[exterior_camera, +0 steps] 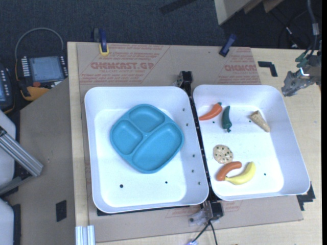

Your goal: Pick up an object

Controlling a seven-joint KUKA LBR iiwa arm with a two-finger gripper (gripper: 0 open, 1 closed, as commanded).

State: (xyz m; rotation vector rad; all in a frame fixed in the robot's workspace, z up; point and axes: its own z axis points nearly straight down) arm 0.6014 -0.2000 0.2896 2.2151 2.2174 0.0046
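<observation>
Right bin (286, 137) has all the candidates, six small toy-food bits imo: 1 orange pepper (210, 112), 1 dark green pepper (226, 118), 1 tan wedge (259, 120) (cheese or bread, can't say), 1 cookie (223, 153), 1 sausage (228, 170), 1 banana (242, 174). Sausage and banana are touching, the two peppers sit just beside each other, wedge is off on its own.

Prob all light, stiff plastic, a bit slick, nothing fragile. Easiest take looks like the wedge or the cookie since they've got free space around; pinch across the short side. For the long ones, grab mid-body across the width.

Left bin (97, 137): 1 blue divided plate (147, 137), wide and flat, bad pick.

Hand (296, 80) sits at the far right, outside the right bin's top corner, nothing in it afaict; spread or pressed together, can't tell.
</observation>
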